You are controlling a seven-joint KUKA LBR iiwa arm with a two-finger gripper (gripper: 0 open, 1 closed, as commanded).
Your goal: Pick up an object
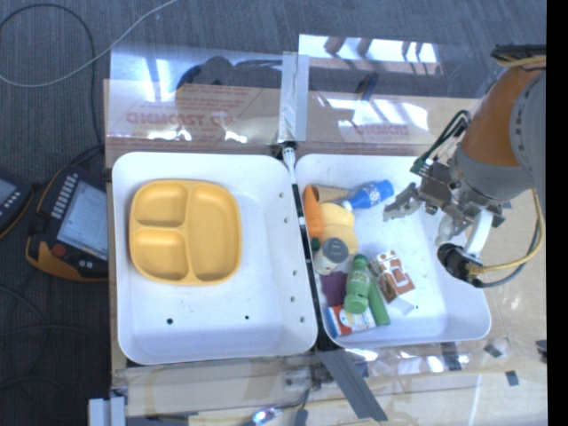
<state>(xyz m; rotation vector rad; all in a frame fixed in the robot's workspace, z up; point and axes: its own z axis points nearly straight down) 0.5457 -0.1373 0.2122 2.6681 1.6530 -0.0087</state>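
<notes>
Over the right bin (pixel 461 313), the gripper (pixel 424 204) hangs with its fingers spread apart, nothing between them. Just to its left lies a blue bottle (pixel 370 193); below that sit a green bottle (pixel 358 284) and a small red-and-white box (pixel 393 275). A yellow divided plate (pixel 185 231) rests in the left bin (pixel 177 335).

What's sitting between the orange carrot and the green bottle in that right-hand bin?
In the camera view, a yellow lemon-like toy and a small grey-capped jar lie between the carrot and the green bottle.
</notes>
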